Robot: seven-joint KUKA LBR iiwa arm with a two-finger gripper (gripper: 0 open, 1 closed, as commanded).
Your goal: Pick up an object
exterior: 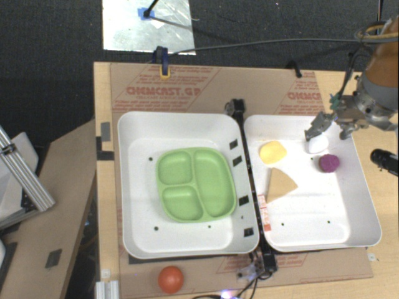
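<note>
Camera view. I see a tan bench (75, 167) carrying a brown board (206, 86) printed with red lettering; both white bins sit on it. Behind the board the floor is dark carpet (50, 30), with a shiny metal sheet (146, 17) at upper left of the frame, a bit of blue tape (147, 14) on it. A blue and yellow clamp (162, 62) grips the board's top edge. A grey aluminium rail (25, 173) shows at the far left. An orange ball (170, 279) lies on the board at bottom centre, outside the bins.

Left bin (134, 136): holds a green tray (195, 184) with three compartments, nothing in them.

Right bin (355, 229): a yellow lump (272, 152) near its upper left, a tan wedge (280, 184) just below that, a purple ball (329, 162) toward the right, and a white object (317, 144) between the yellow lump and the purple ball, nearer the top.

The arm (380, 86) comes in at upper right. The gripper (329, 127) sits over the right bin's top edge, its jaws spread apart, one finger (317, 127) right above the white object. I cannot tell whether it touches. Nothing sits between the fingers.
</note>
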